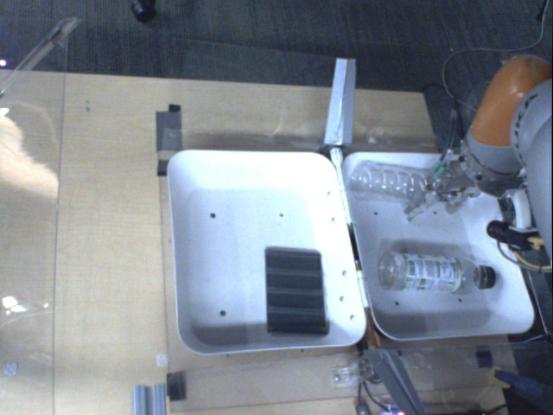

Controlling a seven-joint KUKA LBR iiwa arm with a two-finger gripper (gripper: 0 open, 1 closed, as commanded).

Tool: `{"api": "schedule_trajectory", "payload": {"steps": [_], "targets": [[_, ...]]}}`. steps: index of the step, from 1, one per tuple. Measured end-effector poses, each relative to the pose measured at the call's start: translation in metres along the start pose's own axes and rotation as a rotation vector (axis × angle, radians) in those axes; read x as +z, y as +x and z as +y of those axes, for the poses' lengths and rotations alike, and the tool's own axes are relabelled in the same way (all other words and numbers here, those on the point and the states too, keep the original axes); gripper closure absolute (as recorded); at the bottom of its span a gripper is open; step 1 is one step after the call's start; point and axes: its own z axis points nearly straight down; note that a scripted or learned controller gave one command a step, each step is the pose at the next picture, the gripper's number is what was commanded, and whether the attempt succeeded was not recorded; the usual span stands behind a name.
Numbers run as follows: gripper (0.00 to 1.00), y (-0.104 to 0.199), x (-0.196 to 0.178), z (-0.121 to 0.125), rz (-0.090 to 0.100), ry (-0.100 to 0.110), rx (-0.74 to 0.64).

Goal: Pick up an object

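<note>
Left bin [186,232]: just one black ribbed block [295,290] lying flat near the front wall, well apart from the arm. Right bin [518,314]: two clear bottles. Upper one [390,181] lies on its side along the back wall, see-through and hard to outline. Lower one [432,272] lies on its side mid-bin, labelled, dark cap pointing right. Gripper [436,195] sits at the right end of the upper bottle, touching or just beside it; can't tell whether open or closed on anything, too small and cluttered. Nothing visibly lifted, so pick likely not yet made. To do it well: centre on the bottle's body, not the tapered end, with the grip set across its width so it doesn't roll or squirt out. Watch the back wall, little room there for the far side of the grip. Lift slowly, check the bottle comes up. Lower bottle probably the easier target: more room all round, label gives better contrast.
</note>
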Motion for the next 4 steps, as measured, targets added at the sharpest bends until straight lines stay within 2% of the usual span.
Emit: {"api": "schedule_trajectory", "payload": {"steps": [1, 2, 3, 4], "targets": [[0.00, -0.021, 0.000, -0.002, -0.007, -0.011, -0.252], [0.00, -0.002, 0.000, -0.002, -0.035, -0.015, -0.257], [0.00, 0.000, 0.000, -0.001, -0.036, -0.014, -0.313], [1.00, -0.005, -0.010, -0.004, -0.042, -0.010, -0.311]]}}
